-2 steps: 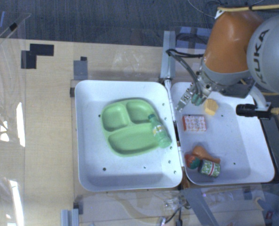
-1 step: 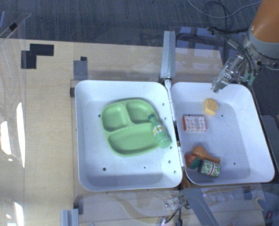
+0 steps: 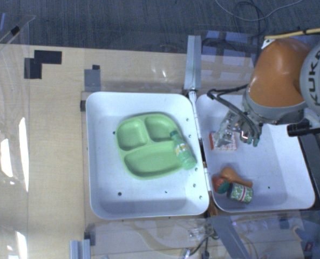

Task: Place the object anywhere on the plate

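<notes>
A green divided plate (image 3: 147,144) lies in the left white bin (image 3: 111,198). A small green bottle (image 3: 182,150) lies on the plate's right edge, partly over the rim. My gripper (image 3: 228,133) hangs over the right bin (image 3: 289,188), near its upper left part, directly above a small white and red packet (image 3: 225,143). The orange wrist band (image 3: 276,74) sits just above and to the right of it.
In the right bin's lower left lie an orange-brown toy piece (image 3: 230,174), a red piece (image 3: 220,186) and a small green can (image 3: 240,193), close together. A divider (image 3: 201,144) separates the bins. A clear panel stands at the far left.
</notes>
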Robot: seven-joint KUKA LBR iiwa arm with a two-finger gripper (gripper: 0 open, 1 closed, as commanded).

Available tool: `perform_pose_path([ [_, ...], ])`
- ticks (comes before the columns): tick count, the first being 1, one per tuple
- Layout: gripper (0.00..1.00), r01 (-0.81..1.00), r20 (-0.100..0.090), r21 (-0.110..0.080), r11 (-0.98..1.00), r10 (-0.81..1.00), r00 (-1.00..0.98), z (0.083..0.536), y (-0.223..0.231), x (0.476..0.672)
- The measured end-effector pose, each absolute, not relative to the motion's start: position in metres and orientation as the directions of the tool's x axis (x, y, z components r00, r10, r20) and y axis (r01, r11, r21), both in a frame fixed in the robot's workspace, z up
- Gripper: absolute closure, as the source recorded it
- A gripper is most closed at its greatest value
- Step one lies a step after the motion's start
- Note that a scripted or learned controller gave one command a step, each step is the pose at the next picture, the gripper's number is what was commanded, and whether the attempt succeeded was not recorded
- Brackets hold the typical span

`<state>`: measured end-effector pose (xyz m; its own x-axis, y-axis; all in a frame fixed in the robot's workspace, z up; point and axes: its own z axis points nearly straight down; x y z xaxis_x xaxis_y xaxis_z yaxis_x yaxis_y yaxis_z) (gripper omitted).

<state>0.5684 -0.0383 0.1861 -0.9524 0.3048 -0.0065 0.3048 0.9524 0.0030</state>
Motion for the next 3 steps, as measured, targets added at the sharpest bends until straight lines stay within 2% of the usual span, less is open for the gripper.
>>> perform_pose_path([
  [1,1.00,0.174,-0.009,0.004,0.985,0.174,-0.985,0.187,0.042,0.600],
  [2,1.00,0.107,-0.005,0.004,0.994,0.107,-0.994,0.189,0.145,0.488],
  [3,0.00,0.108,-0.006,0.004,0.994,0.108,-0.994,0.189,0.145,0.488],
])
